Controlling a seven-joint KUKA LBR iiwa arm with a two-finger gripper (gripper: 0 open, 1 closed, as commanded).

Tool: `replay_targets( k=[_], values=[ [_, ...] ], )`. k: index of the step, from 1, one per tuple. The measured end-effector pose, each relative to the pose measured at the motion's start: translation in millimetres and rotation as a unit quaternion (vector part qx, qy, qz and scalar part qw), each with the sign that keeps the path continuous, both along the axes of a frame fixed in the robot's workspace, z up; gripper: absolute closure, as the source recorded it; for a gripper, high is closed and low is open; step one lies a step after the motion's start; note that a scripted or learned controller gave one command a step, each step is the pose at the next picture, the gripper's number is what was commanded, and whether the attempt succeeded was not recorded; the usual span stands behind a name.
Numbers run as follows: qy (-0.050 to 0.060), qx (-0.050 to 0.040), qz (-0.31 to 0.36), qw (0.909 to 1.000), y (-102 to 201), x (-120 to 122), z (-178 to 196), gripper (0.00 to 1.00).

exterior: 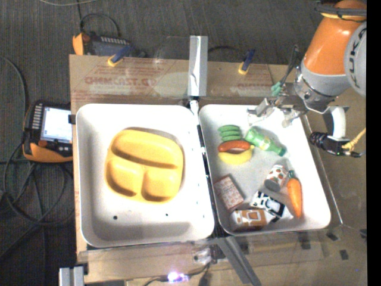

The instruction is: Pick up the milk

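The milk (268, 203), a small carton with black and white cow patches, lies on its side near the front of the right bin (321, 174), between an orange-brown box (250, 218) and a carrot (295, 196). My gripper (277, 113) hangs over the bin's back right corner, well behind the milk and above a green bottle (265, 140). Its fingers stand open with nothing between them.
The right bin also holds a green ridged piece (229, 130), a hot dog on a yellow bun (235, 150), a brown packet (229, 190) and a small white and red carton (277, 175). A yellow divided tray (144, 164) lies in the left bin (89, 159).
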State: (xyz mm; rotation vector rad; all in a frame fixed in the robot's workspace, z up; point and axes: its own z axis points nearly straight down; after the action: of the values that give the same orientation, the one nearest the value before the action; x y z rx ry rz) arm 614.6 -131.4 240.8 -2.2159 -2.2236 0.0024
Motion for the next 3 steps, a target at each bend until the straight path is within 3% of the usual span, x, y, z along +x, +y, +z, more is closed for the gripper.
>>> replay_targets(
  k=[1,2,3],
  values=[
    [0.0,-0.0008,0.007,1.0,67,-4,-20,0.0],
    [0.001,0.0001,0.013,0.9999,37,-64,-106,0.0],
    [0.0,-0.0002,0.019,0.9998,-4,-132,-67,0.0]
  ],
)
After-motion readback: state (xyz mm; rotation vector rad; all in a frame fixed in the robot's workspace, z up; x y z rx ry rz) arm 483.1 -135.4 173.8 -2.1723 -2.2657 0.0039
